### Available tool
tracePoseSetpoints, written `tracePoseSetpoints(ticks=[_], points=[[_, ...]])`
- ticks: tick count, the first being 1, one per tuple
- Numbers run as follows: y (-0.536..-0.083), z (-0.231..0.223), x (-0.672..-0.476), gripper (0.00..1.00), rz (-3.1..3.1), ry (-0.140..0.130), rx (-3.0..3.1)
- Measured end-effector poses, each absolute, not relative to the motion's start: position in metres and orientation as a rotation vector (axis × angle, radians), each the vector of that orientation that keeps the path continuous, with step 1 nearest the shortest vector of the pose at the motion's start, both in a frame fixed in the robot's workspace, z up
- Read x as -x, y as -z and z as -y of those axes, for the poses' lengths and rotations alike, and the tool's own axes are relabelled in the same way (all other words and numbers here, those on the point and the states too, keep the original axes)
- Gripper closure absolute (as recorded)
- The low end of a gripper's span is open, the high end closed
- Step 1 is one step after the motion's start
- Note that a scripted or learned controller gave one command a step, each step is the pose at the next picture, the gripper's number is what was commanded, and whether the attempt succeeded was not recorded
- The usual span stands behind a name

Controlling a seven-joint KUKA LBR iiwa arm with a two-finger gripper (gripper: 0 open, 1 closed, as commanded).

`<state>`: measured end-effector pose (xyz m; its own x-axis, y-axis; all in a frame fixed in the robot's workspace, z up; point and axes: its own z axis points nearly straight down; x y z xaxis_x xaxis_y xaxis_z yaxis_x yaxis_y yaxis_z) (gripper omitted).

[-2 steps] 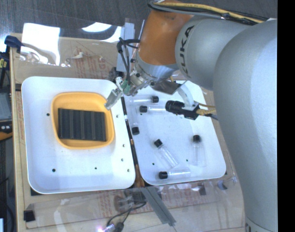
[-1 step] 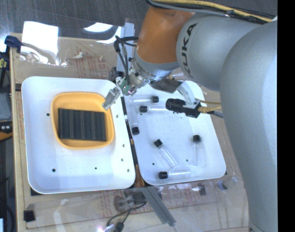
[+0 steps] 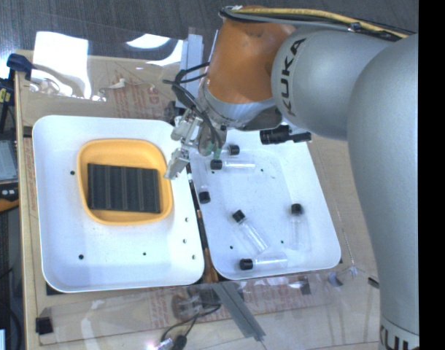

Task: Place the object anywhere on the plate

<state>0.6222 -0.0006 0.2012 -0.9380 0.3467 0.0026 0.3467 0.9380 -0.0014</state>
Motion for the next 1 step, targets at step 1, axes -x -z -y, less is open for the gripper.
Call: tracePoseSetpoints(ticks=[1], points=[[-0.2091,-0.0513,-0.6227,0.00,3.140,0.000,0.127]])
